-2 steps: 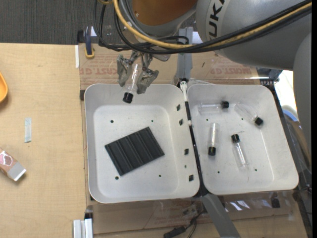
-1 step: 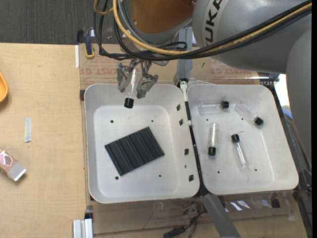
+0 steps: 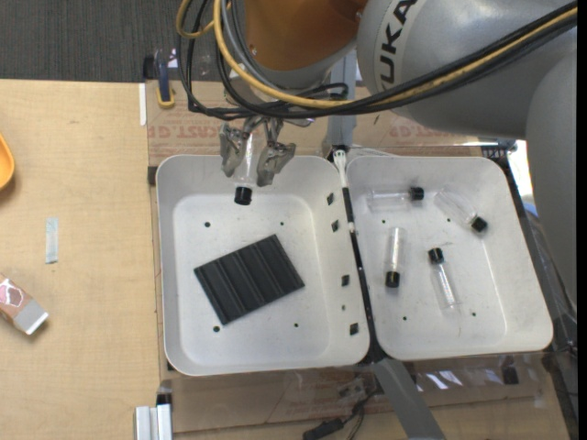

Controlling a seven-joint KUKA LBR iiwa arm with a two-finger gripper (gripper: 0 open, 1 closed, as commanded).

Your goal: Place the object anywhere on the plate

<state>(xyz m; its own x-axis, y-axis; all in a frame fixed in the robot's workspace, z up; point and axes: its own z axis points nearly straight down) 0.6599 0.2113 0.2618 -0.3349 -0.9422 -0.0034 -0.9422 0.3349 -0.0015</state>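
The gripper (image 3: 252,174) hangs over the far edge of the left bin (image 3: 183,337), under the orange band of the arm (image 3: 477,53). Its two metal fingers (image 3: 237,154) point down and stand close together, and between their tips is a clear vial (image 3: 244,191) with a black cap at its lower end; the fingers pinch it. The vial hangs upright, just above the far wall of the left bin.

The black ribbed plate (image 3: 249,278) lies flat in the middle of the left bin, turned at a slant. It is nearer to me than the gripper and apart from the held vial.

In the right bin (image 3: 532,328) lie four more clear vials with black caps. One (image 3: 394,196) is at the far side, lying across. A second (image 3: 460,212) is at the far right, slanted. A third (image 3: 393,258) and a fourth (image 3: 441,278) lie near the middle, side by side but not touching.

On the wooden bench (image 3: 83,356) at the left there is a small wrapped item (image 3: 20,305) and a thin grey strip (image 3: 51,241).
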